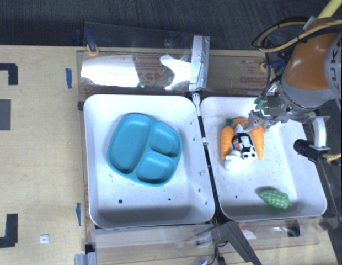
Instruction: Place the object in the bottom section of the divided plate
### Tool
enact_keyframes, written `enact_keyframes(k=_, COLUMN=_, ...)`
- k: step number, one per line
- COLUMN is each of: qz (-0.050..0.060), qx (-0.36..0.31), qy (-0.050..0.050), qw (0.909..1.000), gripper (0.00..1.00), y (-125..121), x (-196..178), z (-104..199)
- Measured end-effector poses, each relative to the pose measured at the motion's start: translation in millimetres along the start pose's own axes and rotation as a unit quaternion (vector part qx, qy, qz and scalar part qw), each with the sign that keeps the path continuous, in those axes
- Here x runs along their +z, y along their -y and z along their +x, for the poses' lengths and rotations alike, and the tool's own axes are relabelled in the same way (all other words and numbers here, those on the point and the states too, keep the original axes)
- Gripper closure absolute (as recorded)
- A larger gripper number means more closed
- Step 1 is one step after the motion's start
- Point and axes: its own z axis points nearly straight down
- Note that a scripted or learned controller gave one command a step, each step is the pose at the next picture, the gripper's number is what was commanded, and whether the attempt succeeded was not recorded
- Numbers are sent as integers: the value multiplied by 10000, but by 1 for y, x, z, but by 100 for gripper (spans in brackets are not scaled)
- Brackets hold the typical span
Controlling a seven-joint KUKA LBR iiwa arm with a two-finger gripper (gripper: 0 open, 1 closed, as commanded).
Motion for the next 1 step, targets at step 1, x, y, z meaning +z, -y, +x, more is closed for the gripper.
enact_keyframes(k=1, qz=-1, qx=0, qy=0, qw=10000, gripper=0, y=0, x=0, z=0)
